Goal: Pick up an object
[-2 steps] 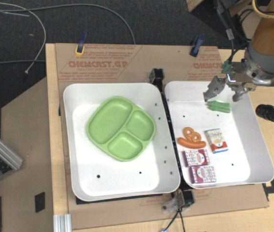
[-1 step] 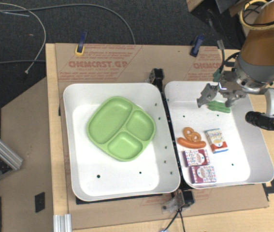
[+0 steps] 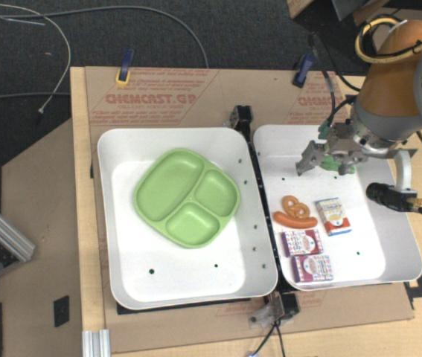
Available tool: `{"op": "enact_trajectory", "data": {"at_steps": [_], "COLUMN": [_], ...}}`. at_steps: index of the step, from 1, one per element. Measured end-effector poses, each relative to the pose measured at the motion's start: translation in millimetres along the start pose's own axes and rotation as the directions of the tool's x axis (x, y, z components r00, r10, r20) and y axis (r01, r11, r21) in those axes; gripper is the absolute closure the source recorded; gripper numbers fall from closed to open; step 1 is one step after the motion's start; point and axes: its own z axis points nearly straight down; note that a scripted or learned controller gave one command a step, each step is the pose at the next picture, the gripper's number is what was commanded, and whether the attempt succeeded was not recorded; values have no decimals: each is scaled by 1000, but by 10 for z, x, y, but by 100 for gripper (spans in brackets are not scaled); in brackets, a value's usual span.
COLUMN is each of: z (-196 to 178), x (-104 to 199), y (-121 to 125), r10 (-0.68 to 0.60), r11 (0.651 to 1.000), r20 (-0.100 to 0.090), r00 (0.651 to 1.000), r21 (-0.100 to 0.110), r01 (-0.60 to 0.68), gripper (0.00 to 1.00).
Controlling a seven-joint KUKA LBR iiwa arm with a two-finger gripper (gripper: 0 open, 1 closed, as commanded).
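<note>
1. While the arm [image 3: 400,73] reaches in from the right, its gripper [image 3: 328,157] hangs over the back part of the right bin [image 3: 389,262]; fingers spread apart, nothing between them.
2. Right bin contents, all lying in the front half, clear of the gripper:
   - pretzel [image 3: 292,204], just behind the hot dog.
   - hot dog [image 3: 295,219], orange-red, lying crosswise, touching or nearly touching the pretzel.
   - small carton [image 3: 333,216] with a red edge, right of the hot dog, slightly tilted.
   - two purple-and-white packets [image 3: 301,242] and [image 3: 312,268], one in front of the other, near the bin's front left.
3. Left bin [image 3: 121,274] holds a green divided plate [image 3: 187,197], three compartments, sitting flat near the middle, turned at an angle.
4. Both bins rest side by side on a cardboard sheet [image 3: 158,88] with red print.
5. Blue clamps [image 3: 126,65] and [image 3: 303,68] at the sheet's back edge.
</note>
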Motion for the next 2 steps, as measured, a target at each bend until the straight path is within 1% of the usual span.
{"op": "enact_trajectory", "data": {"at_steps": [1,2], "z": [426,284], "x": [20,18], "y": [3,20], "r10": [0,0], "r11": [1000,1000], "r20": [0,0], "r00": [1000,1000], "r21": [1,-6], "r01": [0,0], "gripper": [0,100]}}
